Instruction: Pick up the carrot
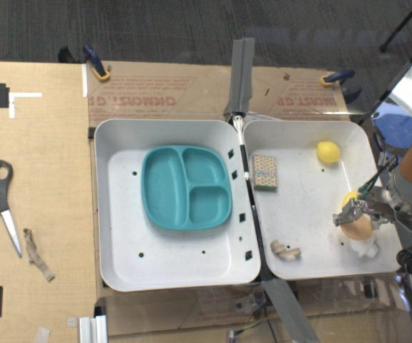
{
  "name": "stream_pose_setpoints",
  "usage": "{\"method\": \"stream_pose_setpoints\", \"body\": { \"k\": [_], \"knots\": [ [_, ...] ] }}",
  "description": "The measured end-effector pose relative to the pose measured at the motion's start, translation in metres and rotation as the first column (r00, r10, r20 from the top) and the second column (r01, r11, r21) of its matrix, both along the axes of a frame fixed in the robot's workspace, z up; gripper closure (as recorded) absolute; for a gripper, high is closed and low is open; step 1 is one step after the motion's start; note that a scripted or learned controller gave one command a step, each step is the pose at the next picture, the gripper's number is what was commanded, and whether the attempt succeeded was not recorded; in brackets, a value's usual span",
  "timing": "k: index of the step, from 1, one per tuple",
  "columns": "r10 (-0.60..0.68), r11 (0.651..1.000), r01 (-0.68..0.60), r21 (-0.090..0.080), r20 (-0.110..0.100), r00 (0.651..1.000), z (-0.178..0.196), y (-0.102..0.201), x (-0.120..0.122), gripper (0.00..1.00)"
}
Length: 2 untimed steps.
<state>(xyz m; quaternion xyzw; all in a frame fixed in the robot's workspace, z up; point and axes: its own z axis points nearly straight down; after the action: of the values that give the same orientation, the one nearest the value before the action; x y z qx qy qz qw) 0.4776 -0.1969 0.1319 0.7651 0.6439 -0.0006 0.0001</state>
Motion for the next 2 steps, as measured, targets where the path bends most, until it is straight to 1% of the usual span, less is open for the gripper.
{"method": "stream_pose_setpoints", "body": {
  "k": [1,2],
  "knots": [
    [-0.366,0.931,0.366,-0.002,-0.001,0.931,0.137,0.015,0.033,1.0],
    [-0.22,0.976,0.22,-0.002,0.0,0.976,0.215,-0.005,0.002,1.0]
  ]
}}
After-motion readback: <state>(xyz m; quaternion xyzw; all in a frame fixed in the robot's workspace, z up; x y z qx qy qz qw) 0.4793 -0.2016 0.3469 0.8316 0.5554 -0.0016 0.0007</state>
